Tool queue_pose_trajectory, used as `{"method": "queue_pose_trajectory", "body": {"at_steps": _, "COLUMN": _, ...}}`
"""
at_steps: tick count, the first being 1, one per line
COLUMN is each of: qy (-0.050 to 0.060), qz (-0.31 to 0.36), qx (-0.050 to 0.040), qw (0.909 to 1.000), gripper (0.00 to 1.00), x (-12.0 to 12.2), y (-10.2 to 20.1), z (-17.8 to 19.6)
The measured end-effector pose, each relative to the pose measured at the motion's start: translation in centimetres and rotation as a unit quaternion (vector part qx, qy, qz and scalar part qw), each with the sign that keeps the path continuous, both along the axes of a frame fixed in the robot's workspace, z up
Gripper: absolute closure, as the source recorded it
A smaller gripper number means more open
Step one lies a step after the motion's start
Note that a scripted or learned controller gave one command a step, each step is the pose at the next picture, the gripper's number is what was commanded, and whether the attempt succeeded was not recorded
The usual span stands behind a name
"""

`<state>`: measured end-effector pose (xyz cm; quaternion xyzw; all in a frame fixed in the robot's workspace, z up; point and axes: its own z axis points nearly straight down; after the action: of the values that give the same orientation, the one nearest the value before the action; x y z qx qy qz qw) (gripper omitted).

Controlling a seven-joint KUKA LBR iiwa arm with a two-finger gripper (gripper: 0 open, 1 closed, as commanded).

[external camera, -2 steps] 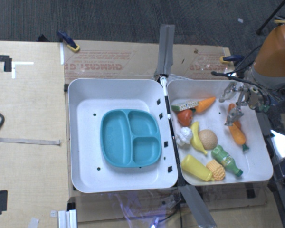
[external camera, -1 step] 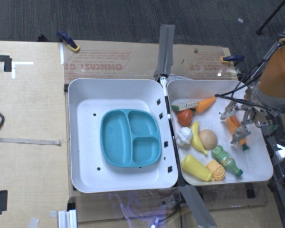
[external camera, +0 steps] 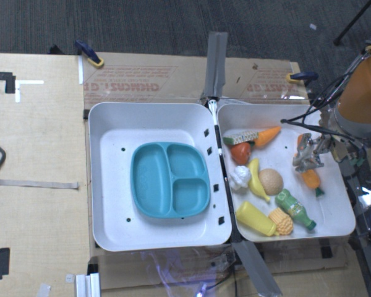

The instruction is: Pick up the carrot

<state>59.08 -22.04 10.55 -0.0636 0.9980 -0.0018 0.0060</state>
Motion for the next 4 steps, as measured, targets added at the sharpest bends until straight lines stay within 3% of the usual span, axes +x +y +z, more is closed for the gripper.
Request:
{"method": "queue_pose_trajectory", "body": {"at_steps": 1, "qy": 0.000, "qz": 0.000, "qx": 0.0001, "qw": 1.0000, "gripper": 0.00, "x": 0.0, "y": 0.0, "z": 0.0}}
{"method": "queue_pose_trajectory", "body": {"at_steps": 2, "qy": -0.004, "qz": 0.001, "qx": -0.0010, "qw": 1.0000, "gripper": 1.00, "x": 0.3, "y": 0.1, "z": 1.1}}
{"method": "queue_pose_trajectory", "body": {"at_steps": 3, "qy": 0.003, "qz": 0.100, "qx": 0.0007, "qw": 0.9950, "gripper": 1.00, "x": -1.5, "y": 6.4, "z": 7.9}}
{"method": "queue_pose_trajectory", "body": {"at_steps": 4, "qy": 0.004, "qz": 0.325, "qx": -0.0008, "qw": 0.9458, "gripper": 1.00, "x": -4.5, "y": 0.5, "z": -0.5}}
